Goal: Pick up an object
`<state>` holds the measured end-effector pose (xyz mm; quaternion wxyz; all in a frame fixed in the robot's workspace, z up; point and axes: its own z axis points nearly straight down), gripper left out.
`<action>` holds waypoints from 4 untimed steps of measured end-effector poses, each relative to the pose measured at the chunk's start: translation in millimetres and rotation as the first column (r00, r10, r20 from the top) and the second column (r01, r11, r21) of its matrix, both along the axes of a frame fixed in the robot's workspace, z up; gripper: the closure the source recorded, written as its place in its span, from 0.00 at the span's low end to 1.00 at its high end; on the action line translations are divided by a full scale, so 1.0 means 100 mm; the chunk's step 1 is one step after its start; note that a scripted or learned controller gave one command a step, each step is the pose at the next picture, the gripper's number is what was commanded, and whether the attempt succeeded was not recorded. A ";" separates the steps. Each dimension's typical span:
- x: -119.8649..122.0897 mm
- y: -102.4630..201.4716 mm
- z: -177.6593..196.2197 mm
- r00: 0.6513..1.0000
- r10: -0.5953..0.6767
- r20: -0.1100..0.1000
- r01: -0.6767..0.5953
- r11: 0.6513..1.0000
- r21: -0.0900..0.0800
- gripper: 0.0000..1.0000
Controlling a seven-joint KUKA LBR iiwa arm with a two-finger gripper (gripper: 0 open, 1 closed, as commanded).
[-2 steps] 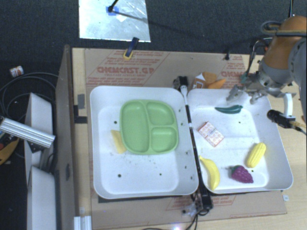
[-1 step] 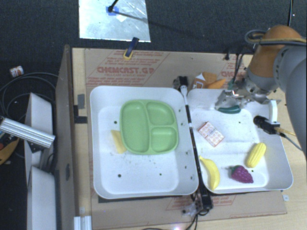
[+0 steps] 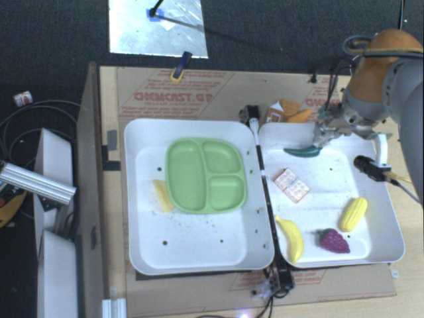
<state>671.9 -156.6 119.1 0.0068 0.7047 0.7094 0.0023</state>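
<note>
Banana (image 3: 291,237) — far from fingers (image 3: 320,140)

Grey arm (image 3: 404,88), orange band (image 3: 396,42), black cables, metallic end effector (image 3: 322,136)

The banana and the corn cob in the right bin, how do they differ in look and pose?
The banana is curved and smooth; the corn cob is straight and looks bumpy. The banana lies by the bin's left wall; the corn cob lies nearer its right side, tilted. Both are yellow and rest in the right bin.
</note>
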 end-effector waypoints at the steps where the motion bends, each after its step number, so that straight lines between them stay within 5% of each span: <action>1: 0.00 0.00 -0.01 1.000 0.000 -0.001 0.000 1.000 0.000 0.00; 2: -0.02 0.44 -0.30 1.000 0.000 -0.008 0.000 1.000 0.004 0.00; 3: -0.01 0.45 0.27 1.000 -0.001 -0.004 0.001 1.000 0.006 0.00; 4: -0.17 0.71 0.34 1.000 0.000 -0.010 0.000 1.000 0.007 0.00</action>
